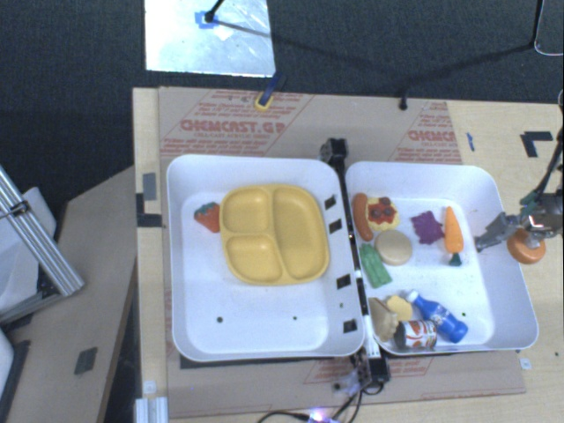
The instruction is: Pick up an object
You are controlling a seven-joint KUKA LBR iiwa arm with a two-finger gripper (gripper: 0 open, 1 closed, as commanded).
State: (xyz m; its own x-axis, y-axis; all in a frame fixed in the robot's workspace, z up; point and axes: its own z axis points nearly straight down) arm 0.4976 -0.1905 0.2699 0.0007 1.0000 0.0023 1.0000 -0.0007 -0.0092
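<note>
White plastic forms both shallow bins on the desk (220,117). The left bin (189,324) carries a yellow divided plate (269,234), with a small red-orange toy (208,216) touching the plate's 9 o'clock edge. The right bin (502,263) holds the pickable objects, clustered in its left and lower areas.

Arm position: the gripper (495,231) enters at 3 o'clock, over the right rim of the right bin. Whether the jaws are spread or pressed together cannot be told at this resolution; nothing is visibly between them.

Candidate objects:
- Carrot (453,230): orange, tapered, green tip at its lower end; nearest to the gripper and lying apart from its neighbours except the purple piece.
- Purple piece (426,226): irregular and flat, just beside the carrot.
- Hot dog (360,216), a yellow-and-red item (382,211) and a tan round item (394,247): grouped at 10 o'clock in the bin.
- Green block (374,267): against the left wall.
- Blue bottle (438,317) and can (416,334): touching at 6 o'clock, with small tan and yellow items beside them.

Failure risks (assessment):
1. The carrot's taper may let it slip out of a closing grasp.
2. A descent between the carrot and the purple piece could push both aside.
3. Targets against the bin wall leave little finger clearance.
4. The bottle and can may roll when contacted.
</note>
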